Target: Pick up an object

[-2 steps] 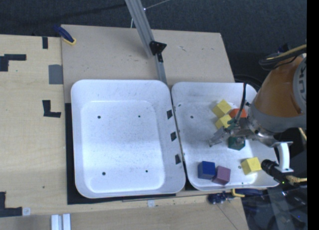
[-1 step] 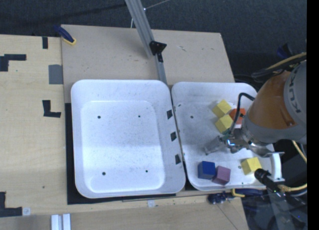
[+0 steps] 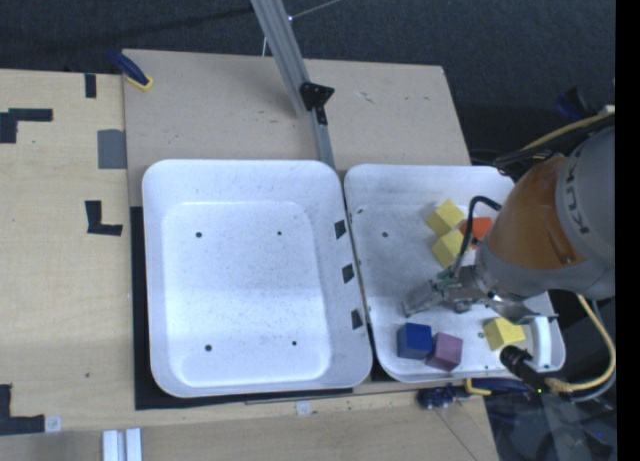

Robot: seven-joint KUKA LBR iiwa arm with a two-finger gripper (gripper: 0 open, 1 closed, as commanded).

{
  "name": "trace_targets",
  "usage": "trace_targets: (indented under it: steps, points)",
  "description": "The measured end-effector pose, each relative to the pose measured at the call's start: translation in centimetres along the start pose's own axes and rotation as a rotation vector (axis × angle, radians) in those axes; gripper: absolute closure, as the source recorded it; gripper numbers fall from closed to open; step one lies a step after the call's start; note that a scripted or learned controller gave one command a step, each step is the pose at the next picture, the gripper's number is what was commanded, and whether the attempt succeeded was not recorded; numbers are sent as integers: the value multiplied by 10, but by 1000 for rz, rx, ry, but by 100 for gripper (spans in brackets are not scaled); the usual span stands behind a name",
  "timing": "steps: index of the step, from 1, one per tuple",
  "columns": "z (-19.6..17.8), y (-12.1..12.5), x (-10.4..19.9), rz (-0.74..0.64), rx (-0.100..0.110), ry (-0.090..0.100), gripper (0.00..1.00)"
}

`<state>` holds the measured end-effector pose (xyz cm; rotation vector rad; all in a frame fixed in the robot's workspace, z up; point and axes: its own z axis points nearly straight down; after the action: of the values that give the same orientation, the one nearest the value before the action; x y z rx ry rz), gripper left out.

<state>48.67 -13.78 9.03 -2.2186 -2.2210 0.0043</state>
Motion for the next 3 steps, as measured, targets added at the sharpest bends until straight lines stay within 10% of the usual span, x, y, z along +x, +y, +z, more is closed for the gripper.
trace_targets:
  steps: [1,3]
  points:
    - [-11,0,1,0,1,2,100]
    - [-117,9,-1,-1,-8,-1,100]
